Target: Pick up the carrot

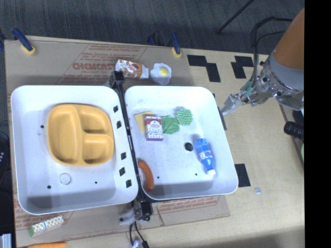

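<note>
Risk entry, for you: the carrot [146, 174] lies pressed into the right bin's [220, 138] near-left corner, against the wall — your fingers may strike the rim or skid off it. Gripper [231, 104] hangs outside that bin's right edge, holding nothing; its spread cannot be told.

Count — one carrot, one blue bottle [204, 155], one red carton [153, 128], two green pieces [177, 120], one yellow tray [80, 134], two bins.

Red print reading roughly "CHEMCAS" stands on the brown cardboard sheet [98, 61] just behind the left white bin [20, 138], with a smaller line beneath it too blurred to read, as are the small packages' labels.
</note>
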`<state>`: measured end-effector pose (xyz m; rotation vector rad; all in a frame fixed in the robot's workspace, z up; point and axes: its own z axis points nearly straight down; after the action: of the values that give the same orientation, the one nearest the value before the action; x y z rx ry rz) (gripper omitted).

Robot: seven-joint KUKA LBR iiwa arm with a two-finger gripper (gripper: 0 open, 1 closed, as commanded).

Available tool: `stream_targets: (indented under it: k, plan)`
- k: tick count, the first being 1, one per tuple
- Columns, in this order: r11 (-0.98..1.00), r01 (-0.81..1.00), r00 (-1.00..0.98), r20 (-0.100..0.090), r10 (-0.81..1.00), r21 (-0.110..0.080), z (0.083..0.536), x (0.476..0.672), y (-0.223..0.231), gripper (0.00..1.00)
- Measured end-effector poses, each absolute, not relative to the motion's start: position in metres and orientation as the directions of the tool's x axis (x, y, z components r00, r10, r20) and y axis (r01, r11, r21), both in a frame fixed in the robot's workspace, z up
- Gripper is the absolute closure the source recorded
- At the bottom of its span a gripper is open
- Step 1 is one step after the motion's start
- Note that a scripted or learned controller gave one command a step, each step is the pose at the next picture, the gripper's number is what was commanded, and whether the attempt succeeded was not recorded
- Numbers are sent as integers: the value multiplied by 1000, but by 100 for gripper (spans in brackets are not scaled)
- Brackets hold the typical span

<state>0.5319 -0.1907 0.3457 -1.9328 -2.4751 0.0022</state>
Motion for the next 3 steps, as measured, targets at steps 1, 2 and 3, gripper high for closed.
stream_targets:
  k: [1, 2, 3]
  plan:
    - [367, 930, -367, 1, 930, -3, 255, 492, -169, 100]
    - [517, 856, -517, -2, 856, 0, 362, 477, -206, 100]
    - [616, 788, -616, 4, 788, -3, 234, 476, -211, 100]
